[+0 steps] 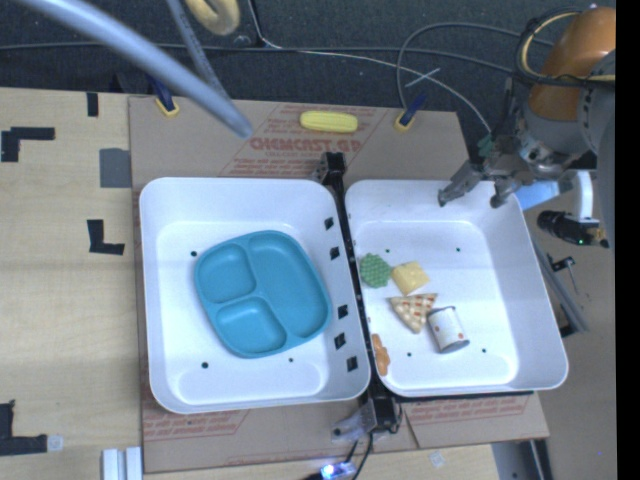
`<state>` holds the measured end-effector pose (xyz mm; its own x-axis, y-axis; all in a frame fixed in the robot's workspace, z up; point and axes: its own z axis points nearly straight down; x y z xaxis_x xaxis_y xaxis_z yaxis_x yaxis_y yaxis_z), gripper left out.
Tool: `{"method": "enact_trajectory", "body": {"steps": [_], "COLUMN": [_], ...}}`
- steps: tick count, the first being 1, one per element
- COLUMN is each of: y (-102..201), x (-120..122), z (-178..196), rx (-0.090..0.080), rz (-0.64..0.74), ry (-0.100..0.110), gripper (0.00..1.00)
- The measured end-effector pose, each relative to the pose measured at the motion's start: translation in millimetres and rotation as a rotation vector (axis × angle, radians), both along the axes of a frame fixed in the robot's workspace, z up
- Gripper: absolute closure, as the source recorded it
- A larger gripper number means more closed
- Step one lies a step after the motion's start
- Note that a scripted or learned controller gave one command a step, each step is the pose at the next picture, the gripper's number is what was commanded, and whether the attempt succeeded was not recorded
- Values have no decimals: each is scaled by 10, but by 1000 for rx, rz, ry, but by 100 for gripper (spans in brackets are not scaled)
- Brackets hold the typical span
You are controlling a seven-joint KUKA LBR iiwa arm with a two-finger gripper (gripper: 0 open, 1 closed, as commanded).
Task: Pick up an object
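Entry, two-bin counter (60, 298), seen from above at a slant.

Arm: the gripper (480, 190) is hanging at the upper right of the frame, over the far rim of the right bin (535, 308). Its two fingers are standing spread apart, and nothing is lying between them.

Right bin, contents: a cluster is sitting in the lower-middle part of the bin, well apart from the gripper. A green ruffled piece (374, 270) is lying just beside a pale yellow block (408, 277). Below these a triangular pizza-like slice (412, 311) is touching or nearly touching a small silver can (447, 329) lying on its side. A thin orange strip (380, 353) is resting against the bin's left wall.

Left bin (160, 298), contents: a blue divided tray (262, 292) is lying flat in the middle.

Outside the bins: a yellow banana-shaped item (328, 121) is lying on the cardboard beyond them.

Handling judgement: all of these appear to be light toy pieces, probably hard plastic, so weight is posing little trouble. The can looks stiff, smooth and liable to roll; taking it across its round body, fingers either side, seems best. The yellow block looks the easiest, offering flat sides and some clearance. The orange strip, hugging the wall, is looking awkward to reach.
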<state>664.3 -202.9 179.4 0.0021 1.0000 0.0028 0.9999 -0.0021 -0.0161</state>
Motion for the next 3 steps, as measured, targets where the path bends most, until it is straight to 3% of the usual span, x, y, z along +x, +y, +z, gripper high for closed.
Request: {"method": "enact_trajectory", "body": {"steps": [1,2,3], "y": [5,-20,-11], "x": [36,23,26], "z": [99,-545,-965], "rx": [-3,-3,-6], "rz": [4,4,5], "ry": [-15,-9,-17], "gripper": [0,0,0]}}
